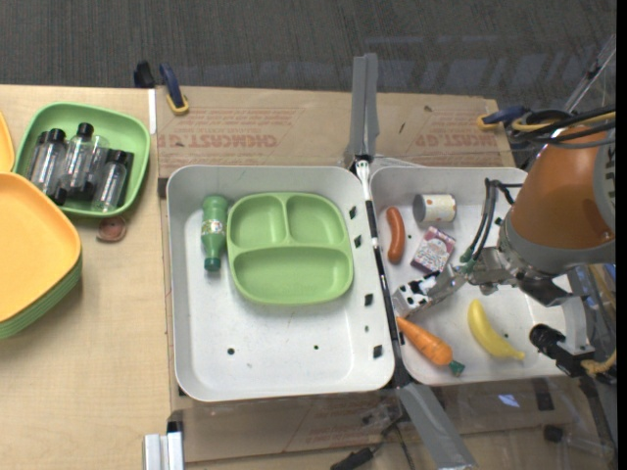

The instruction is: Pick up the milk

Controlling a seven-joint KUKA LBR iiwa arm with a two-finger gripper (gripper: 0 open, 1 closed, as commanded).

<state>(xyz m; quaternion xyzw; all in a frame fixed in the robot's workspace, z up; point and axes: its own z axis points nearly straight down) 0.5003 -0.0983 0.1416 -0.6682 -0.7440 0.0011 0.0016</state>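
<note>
1. Camera view shows two shallow white bins of smooth plastic; the left bin [196, 360] carries a green divided plate [290, 246] with three compartments and a green bottle [213, 231] lying beside the plate, near the bin's left edge.
2. The right bin [460, 376] carries a red sausage [395, 234], a short white cylinder [434, 207], a small pink printed packet [434, 250], an orange carrot [427, 341] and a curved yellow banana [490, 330].
3. The milk [415, 295] is a small carton with black and white cow spots, close to the bin's left edge, above the carrot.
4. The gripper [446, 287] is thin and grey, and the arm's orange body cuts off the bin's right side.
5. Its fingertips are just beside the milk, on the right of it; whether they are open or closed is too blurred to tell.
</note>
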